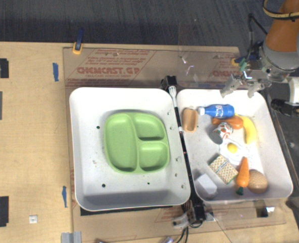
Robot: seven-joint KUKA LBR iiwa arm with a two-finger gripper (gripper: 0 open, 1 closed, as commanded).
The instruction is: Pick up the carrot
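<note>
The carrot is orange with a dark green tip and lies upright-slanted near the front right of the right bin, touching a brown potato. My gripper hangs over the far edge of the right bin, well behind the carrot. Its two fingers stand apart and open, with nothing between them.
The right bin also holds a blue bottle, a banana, a hot dog bun, a fried egg, a cracker and a grey block. A green divided plate lies in the left bin.
</note>
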